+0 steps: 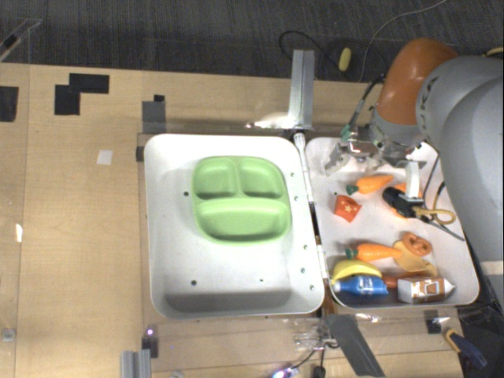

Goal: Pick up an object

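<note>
The objects lay together in the right-hand white bin. A small carrot was in the far half with a red block just beside it. A second carrot and a round orange piece were nearer the front. A yellow banana, a blue can and a white bottle were crowded along the near wall.

My pincer hung over the far left corner of that bin, close to the small carrot but apart from it. I could not tell whether it was apart or together, and nothing was visibly held in it.

The counter was pale wood with black patches at its far left, and dark carpet lay beyond it. The other bin held a green divided plate in its middle, with bare white floor on all sides. In my bin, the open room was a bare strip between the red block and the second carrot.
</note>
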